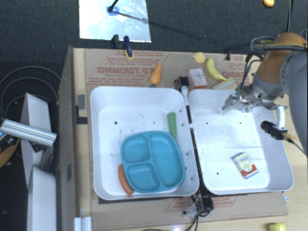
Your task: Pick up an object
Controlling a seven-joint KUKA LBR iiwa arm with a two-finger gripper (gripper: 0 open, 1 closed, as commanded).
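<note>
Currently: grey two-finger gripper [230, 105] hovering in right white bin [269, 184], finger state unclear — approaching; next, descending onto small red-and-white carton [244, 165].

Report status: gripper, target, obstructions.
Gripper over right bin's far edge, nothing seen in it. Small box lies near the front, untouched. Nothing between them.

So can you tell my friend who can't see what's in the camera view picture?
A grey robot arm reaches from the right, its pincer over the right white bin, which holds a small card box. The left white bin holds a blue divided plate, a green stick and an orange toy hot dog.
</note>
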